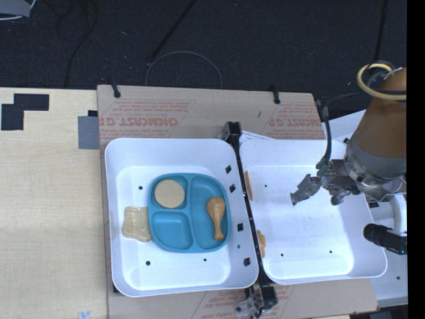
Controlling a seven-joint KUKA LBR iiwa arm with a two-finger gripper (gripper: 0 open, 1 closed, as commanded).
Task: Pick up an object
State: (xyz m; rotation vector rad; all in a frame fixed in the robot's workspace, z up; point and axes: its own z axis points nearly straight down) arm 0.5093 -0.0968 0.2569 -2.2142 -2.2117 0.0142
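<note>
Two shallow white bins side by side on the bench: left bin (126, 178) and right bin (312, 244), split by a dark divider (240, 198); both seated on a cardboard sheet (199, 111) printed with red lettering.

Within the left bin, a blue sectioned tray (174, 234); in its upper-left compartment, a round tan patty (169, 193); in its right compartment, a toy drumstick (216, 216), lying lengthwise with the thick end toward the top; lower-left compartment of the tray bare blue. Just beside the tray's left edge, touching or nearly so, a pale beige toast-like piece (137, 223) flat on the bin floor.

Over the right bin, reached in from the right, the grey arm with its orange band (392, 98) high at the frame's edge; gripper (305, 190) hung above the bin's upper middle, well apart from every object in the left bin; nothing seen between the fingers; jaws too dark and small to judge as spread or pressed together, so could not tell.

Along the divider, two small orange tabs (248, 181); beyond the bench, dark floor with cables (179, 65).
</note>
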